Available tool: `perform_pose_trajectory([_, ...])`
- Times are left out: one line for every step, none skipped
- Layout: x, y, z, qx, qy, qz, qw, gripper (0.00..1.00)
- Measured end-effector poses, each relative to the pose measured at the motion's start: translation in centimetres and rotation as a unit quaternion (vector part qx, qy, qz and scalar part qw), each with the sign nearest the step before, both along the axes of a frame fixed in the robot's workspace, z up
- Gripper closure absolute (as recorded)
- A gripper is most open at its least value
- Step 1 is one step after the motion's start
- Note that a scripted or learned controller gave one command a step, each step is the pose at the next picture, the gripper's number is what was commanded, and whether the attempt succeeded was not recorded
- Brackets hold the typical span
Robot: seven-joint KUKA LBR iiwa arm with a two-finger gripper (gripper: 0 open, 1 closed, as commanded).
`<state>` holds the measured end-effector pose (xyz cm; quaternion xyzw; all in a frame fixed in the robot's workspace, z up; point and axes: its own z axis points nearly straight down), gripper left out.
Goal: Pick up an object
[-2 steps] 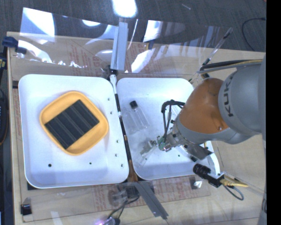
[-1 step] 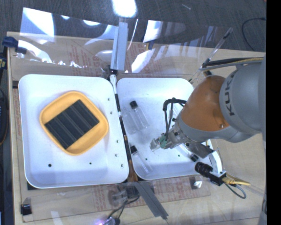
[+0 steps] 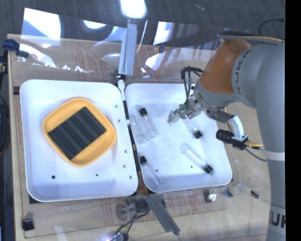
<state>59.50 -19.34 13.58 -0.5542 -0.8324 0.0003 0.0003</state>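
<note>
The right bin [image 3: 218,177] holds several clear tubes with black caps: one at the upper left [image 3: 146,122], one at the lower left [image 3: 149,168], one at the lower right [image 3: 196,158]. A small black cap piece [image 3: 197,133] lies near the middle right. My gripper [image 3: 178,115] hangs low over the bin's upper middle, reaching in from the right under the grey and orange arm [image 3: 226,74]. It sits just left of the black cap piece and to the right of the upper left tube. I see nothing held in it.
The left bin [image 3: 35,174] holds a yellow-orange sponge pad [image 3: 79,130] with a dark ribbed top. A black cable connector [image 3: 228,137] hangs from the arm over the right bin's right rim. A metal bar [image 3: 128,46] stands behind the bins.
</note>
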Motion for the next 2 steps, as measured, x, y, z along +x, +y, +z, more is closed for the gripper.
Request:
perform_pose_trajectory([5.4, 5.9, -4.4, 0.0002, 0.000, -0.030, 0.9996, 1.00])
perform_pose_trajectory([-1.8, 1.8, -4.4, 0.0009, 0.001, 0.063, 0.9980, 1.00])
